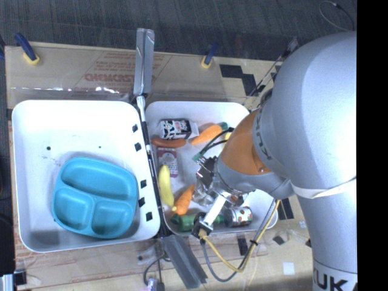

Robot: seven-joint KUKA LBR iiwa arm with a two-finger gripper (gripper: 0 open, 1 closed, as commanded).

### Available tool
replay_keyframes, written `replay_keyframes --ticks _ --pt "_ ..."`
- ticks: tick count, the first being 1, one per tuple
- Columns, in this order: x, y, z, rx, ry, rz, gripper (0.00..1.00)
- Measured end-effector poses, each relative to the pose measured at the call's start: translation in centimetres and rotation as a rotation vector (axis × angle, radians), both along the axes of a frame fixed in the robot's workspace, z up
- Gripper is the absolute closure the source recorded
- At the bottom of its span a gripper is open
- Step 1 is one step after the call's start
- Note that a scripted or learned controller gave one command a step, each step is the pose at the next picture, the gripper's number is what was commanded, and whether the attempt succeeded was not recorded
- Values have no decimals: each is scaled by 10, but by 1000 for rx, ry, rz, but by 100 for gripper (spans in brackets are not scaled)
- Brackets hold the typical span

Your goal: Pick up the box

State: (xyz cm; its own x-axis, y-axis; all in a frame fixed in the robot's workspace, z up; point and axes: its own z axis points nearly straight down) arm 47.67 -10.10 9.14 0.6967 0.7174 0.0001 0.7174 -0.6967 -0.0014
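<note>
In the camera view, the hand (209,208) hung low inside the right bin (242,109), its wrist and the orange band of the arm (242,153) above it, cables trailing out over the near rim; whether it was open or shut, and whether it had hold of anything, could not be told from this angle, since the wrist body covered most of it. The likeliest candidate for the box (175,128) was the small black-and-white patterned carton lying at the far end of that bin, well apart from the hand, up and to its left in the view, with its long axis running across the bin. Between hand and box lay a sausage (169,142), a carrot (207,133) just beside the box, and a flat red-labelled packet (168,160). Left of the hand sat a banana (165,185) and a smaller carrot (183,199), with a green item (182,220) close under it and a can (240,216) on its right. The left bin (36,120) held a blue divided tray (95,197), far off to the hand's left. Judging from this, the coming move called for travel away from the near clutter toward the bin's far end
</note>
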Motion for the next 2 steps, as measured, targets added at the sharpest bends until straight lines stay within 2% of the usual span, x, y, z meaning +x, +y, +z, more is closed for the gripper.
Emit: replay_keyframes --ticks 1,2 --pt "15 113 100 2 3 -8 100" --pt "68 192 289 0 3 145 100"
